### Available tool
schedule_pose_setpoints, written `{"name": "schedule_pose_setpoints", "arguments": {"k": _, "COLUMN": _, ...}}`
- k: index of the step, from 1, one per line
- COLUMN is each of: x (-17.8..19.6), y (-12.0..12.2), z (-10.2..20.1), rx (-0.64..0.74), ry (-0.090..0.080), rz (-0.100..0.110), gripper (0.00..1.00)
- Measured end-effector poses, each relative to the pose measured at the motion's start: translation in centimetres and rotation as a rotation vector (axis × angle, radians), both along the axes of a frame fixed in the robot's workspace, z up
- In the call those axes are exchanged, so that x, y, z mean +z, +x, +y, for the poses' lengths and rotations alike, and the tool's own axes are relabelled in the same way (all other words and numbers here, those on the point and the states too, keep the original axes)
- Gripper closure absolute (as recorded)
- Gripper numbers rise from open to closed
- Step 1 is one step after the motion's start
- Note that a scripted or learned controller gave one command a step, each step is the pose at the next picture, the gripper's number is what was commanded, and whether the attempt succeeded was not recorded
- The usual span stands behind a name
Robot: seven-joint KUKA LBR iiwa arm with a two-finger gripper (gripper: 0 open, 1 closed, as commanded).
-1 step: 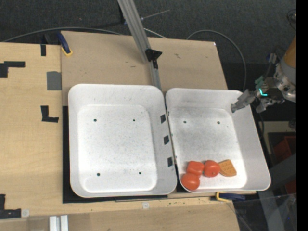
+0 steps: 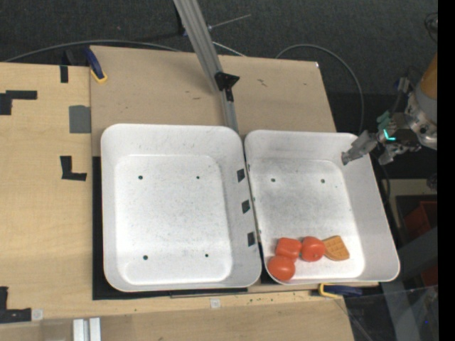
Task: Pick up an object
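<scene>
Three red rounded objects (image 2: 288, 247) (image 2: 313, 249) (image 2: 281, 267) lie bunched at the near edge of the right bin (image 2: 298, 190). An orange-brown flat piece (image 2: 336, 248) sits just right of them. My gripper (image 2: 370, 153) hovers at the right bin's far right corner, well away from the objects. It is open, its two grey fingers (image 2: 353, 153) spread, and nothing is between them.
The left bin (image 2: 170, 204) lies beside the right one, joined by black clips. A slanted metal pole (image 2: 202, 41) rises behind the bins. A cable loops over the bench beyond the right bin.
</scene>
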State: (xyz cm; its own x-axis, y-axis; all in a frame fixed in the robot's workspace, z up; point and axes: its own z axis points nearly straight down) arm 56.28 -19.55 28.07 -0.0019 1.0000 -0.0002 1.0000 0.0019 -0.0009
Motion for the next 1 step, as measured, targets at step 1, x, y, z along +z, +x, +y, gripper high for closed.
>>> {"name": "schedule_pose_setpoints", "arguments": {"k": 1, "x": -4.66, "y": -0.75, "z": 0.37, "rx": -0.001, "ry": 0.001, "rz": 0.005, "gripper": 0.0}}
